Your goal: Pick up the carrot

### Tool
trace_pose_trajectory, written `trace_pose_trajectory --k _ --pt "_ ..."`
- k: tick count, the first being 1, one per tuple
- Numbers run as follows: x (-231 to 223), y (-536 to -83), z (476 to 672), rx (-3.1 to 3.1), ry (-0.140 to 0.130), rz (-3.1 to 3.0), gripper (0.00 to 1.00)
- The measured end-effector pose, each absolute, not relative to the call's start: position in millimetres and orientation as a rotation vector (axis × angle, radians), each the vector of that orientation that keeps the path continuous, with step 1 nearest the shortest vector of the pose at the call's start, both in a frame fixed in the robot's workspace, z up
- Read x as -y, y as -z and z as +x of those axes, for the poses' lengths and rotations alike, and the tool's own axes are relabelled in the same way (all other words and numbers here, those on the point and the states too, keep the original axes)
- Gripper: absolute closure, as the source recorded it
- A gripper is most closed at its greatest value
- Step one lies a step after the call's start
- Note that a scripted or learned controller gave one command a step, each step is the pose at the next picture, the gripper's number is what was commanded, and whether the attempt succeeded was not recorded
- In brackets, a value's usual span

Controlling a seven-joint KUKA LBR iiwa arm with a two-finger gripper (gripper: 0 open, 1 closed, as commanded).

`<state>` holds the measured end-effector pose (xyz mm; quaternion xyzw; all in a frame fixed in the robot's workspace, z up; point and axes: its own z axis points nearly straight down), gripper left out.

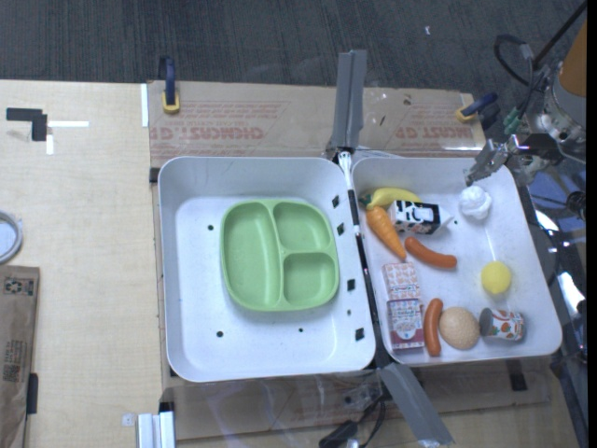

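The orange carrot [384,231] lies in the right bin [532,250], near its left wall, pointing towards the front right. A yellow banana [392,195] sits just behind it and a black-and-white carton [415,215] touches its right side. My gripper [487,163] hovers over the bin's back right corner, well to the right of the carrot and just above a white crumpled object [475,203]. Nothing is visibly held in it.
An orange-red sausage [431,252] lies just right of the carrot's tip. Two pink cartons [402,297], another sausage [433,327], a tan ball [458,328], a small can [502,325] and a yellow lemon [496,277] fill the front. A green divided plate [280,253] sits in the left bin [187,278].
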<state>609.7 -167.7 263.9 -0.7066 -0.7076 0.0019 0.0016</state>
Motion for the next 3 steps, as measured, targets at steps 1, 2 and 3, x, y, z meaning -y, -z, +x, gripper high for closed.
trace_pose_trajectory --k 1,2,3 --pt "105 -157 605.5 2.097 -0.007 -2.334 0.00" --pt "95 -89 573.6 2.002 -0.007 -2.415 0.00" --pt "97 -97 573.4 1.996 -0.011 -2.417 1.00"
